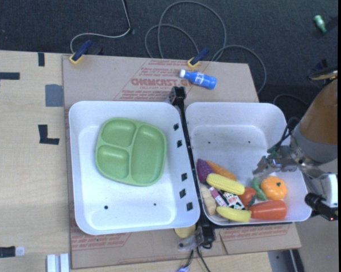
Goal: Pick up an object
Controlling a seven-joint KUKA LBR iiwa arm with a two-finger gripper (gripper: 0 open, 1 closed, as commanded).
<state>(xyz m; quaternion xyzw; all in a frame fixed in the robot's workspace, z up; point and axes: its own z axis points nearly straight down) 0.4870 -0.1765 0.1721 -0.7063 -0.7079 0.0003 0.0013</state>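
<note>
**Nothing lifted yet: the hand is low in the right bin, beside the orange**

You are looking at a pick that is not yet done. The hand (pixel 266 164) sits inside the right bin (pixel 238 115), toward its right wall, just above and left of the orange (pixel 274 188). Its metal tips are near the fruit, but you cannot tell from this slanted view whether they are spread or closed, and nothing is visibly caught between them. Treat the grasp as unproven.

All the pickable things lie in a heap in the near part of the right bin. Taking the orange as your landmark: the red pepper (pixel 268 209) lies just below it, touching or nearly so; a small green piece (pixel 258 189) is tucked against its left side; the corn cob (pixel 225 184) lies further left, with a carrot (pixel 222 169) and a purple piece (pixel 203 169) beyond it; a banana (pixel 233 213) lies below and to the left, next to a small printed box (pixel 230 199).

Away from the heap, the left bin (pixel 82 152) holds a green divided plate (pixel 130 151), and a small blue bottle (pixel 198 79) rests on the cardboard on the counter, well above the orange.

My judgement: the approach is made, while closing on a thing, lifting it clear and confirming the hold are all left. The orange looks the likeliest target.
</note>
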